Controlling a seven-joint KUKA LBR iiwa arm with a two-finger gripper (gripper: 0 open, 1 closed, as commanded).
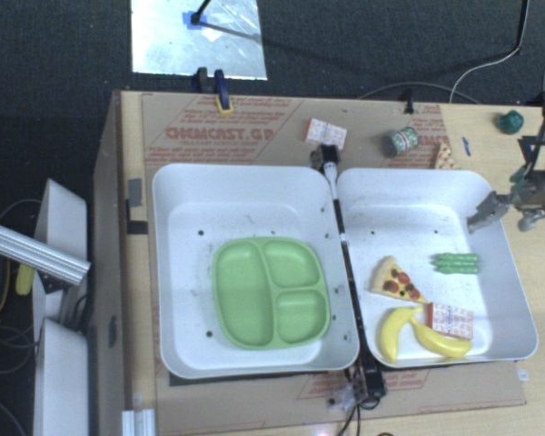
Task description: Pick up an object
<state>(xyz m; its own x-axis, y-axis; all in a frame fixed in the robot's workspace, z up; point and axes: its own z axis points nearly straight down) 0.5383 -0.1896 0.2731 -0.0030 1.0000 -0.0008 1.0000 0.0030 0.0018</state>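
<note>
Hand (490, 209) parked at the right rim of the right bin (418, 189), just past the far-right corner. Too small and blurred to tell released or clenched. Nothing visible between its tips.

Near to far, all placed off the right bin:
- Banana (418, 334) along the near wall, curved, lying flat.
- Small red-and-white packet (450, 319) touching the banana's upper side, toward the right wall.
- Pizza slice toy (396, 280) just beyond the banana, close to the divider wall shared with the left bin (245, 184).
- Green ridged piece (455, 262) mid-bin, right of the pizza slice, apart from everything else. Closest item to the hand.
- Far half of the bin floor bare.

Left of the right bin: left bin holding a green sectioned tray (271, 291). Beyond the right bin's far wall, on the tabletop (254, 121): small green can (402, 140) and a label card (326, 133).

Step, as judged: approach only, no grasp begun. Target not yet picked. Green ridged piece looks like the easiest candidate: isolated, room on all sides, shortest reach from the rim.

Next move calls for: travel inward over the right wall, drop toward the piece, close across its narrow side.

Edges and room: plenty of open floor in the far half for descent. Banana and packet crowded against the near wall and each other, so poor clearance there. Pizza slice near the divider, tight on that side. Right wall needs clearing on entry.
</note>
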